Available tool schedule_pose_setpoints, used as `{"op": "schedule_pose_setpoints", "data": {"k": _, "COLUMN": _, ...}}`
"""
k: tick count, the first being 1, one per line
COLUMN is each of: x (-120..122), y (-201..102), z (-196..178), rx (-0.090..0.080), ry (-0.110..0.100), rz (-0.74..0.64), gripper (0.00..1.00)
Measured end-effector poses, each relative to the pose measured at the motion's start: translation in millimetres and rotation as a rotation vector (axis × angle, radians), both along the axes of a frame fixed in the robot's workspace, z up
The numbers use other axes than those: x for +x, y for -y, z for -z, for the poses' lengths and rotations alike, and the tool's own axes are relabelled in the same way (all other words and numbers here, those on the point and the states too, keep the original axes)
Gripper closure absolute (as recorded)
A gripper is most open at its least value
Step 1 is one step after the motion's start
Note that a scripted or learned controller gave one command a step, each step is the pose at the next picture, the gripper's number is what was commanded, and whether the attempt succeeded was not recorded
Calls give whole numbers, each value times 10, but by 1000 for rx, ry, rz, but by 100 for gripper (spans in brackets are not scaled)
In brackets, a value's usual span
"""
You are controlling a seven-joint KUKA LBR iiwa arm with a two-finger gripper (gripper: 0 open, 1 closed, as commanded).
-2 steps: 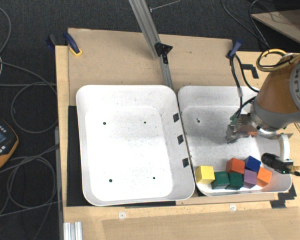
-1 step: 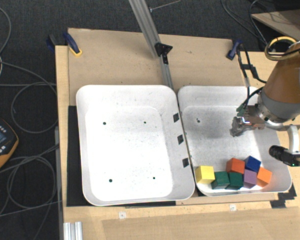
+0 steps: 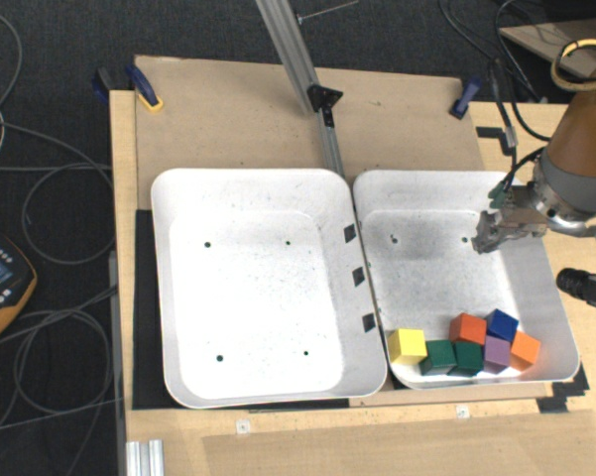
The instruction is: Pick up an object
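- Over the right bin (image 3: 536,286), near its upper right part, the hand (image 3: 486,238) hung above the white floor, with the grey arm (image 3: 575,181) reaching in from the right.
- State of the hand: the view was too small and dark at the tip to tell how far open it was; nothing could be seen held in it.
- The blocks lay well apart from the hand, bunched along the near edge of the right bin.
- Yellow block (image 3: 409,344) sat at the left end of the bunch, just beside a dark green block (image 3: 438,357).
- A second green block (image 3: 466,358) touched the first on its right; an orange block (image 3: 467,328) sat just behind the two.
- Purple block (image 3: 497,351) lay right of the green pair, with a blue block (image 3: 503,322) behind it, touching.
- Another orange block (image 3: 525,348) closed the right end, near the bin's right wall.
- Left bin (image 3: 178,266) stood beside the right one, their rims touching along the middle.
- Both bins rested on the wooden table (image 3: 238,117); blue clamps (image 3: 145,88) gripped its far corners.
- A grey metal bar (image 3: 296,58) slanted down from the top to the gap between the bins.
- Cables (image 3: 40,186) lay looped on the dark floor at left.
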State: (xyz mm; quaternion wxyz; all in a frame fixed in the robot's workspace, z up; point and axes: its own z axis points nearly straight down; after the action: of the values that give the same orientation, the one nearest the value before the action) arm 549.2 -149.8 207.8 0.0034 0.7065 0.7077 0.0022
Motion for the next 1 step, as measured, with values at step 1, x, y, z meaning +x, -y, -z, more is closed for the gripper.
{"op": "schedule_pose_setpoints", "data": {"k": 1, "x": 67, "y": -463, "z": 7, "rx": 4, "ry": -6, "rz": -5, "gripper": 100}}
